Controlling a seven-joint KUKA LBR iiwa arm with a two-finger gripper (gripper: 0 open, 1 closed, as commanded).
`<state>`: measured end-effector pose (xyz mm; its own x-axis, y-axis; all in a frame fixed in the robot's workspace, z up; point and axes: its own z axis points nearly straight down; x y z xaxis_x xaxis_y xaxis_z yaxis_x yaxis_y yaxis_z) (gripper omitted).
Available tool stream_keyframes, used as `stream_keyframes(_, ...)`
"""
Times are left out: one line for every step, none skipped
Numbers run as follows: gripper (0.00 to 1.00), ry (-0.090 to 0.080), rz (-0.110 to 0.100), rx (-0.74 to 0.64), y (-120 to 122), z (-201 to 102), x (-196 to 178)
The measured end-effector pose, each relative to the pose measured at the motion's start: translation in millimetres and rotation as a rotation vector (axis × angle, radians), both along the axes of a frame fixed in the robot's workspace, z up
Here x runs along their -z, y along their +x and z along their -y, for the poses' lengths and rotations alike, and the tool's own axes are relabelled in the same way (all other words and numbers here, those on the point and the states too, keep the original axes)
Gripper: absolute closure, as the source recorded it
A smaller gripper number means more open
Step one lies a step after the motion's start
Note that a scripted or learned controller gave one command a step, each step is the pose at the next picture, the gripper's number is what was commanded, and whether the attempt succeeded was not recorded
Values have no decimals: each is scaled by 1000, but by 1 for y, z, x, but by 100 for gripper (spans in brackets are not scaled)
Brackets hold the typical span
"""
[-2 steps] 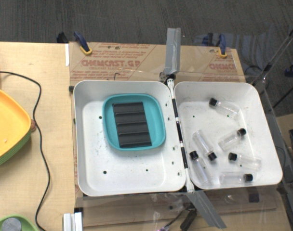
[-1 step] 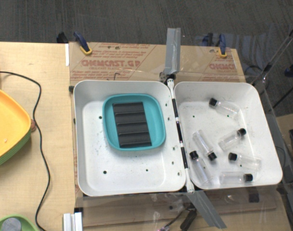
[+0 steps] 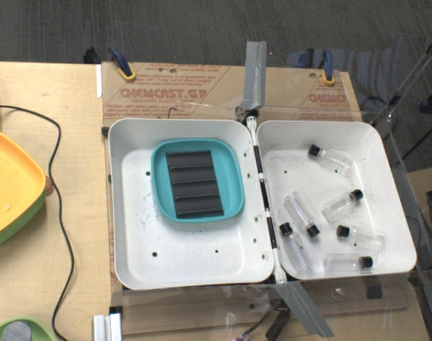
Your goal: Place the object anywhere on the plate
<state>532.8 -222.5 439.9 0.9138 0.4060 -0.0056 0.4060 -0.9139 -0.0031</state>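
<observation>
A teal square plate (image 3: 198, 180) with a dark ribbed centre lies in the left white bin (image 3: 131, 204), toward its upper middle. The right white bin (image 3: 393, 190) holds several clear plastic vials with black caps. One vial (image 3: 328, 158) lies near the top, another (image 3: 342, 204) at mid right. Two vials (image 3: 300, 214) lie side by side near the divider, and one (image 3: 345, 263) lies along the lower edge.
Brown cardboard (image 3: 223, 91) sits behind the bins, held by clamps. Stacked yellow and green dishes (image 3: 10, 190) rest on the wooden bench at far left, with a black cable (image 3: 60, 212) running past them. A grey upright bracket (image 3: 255, 77) stands between the bins at the back.
</observation>
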Motion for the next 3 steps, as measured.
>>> stream_keyframes(0,-1,0,158,-17,0,0)
stream_keyframes(0,-1,0,215,-40,0,0)
stream_keyframes(0,-3,1,212,-16,-1,0)
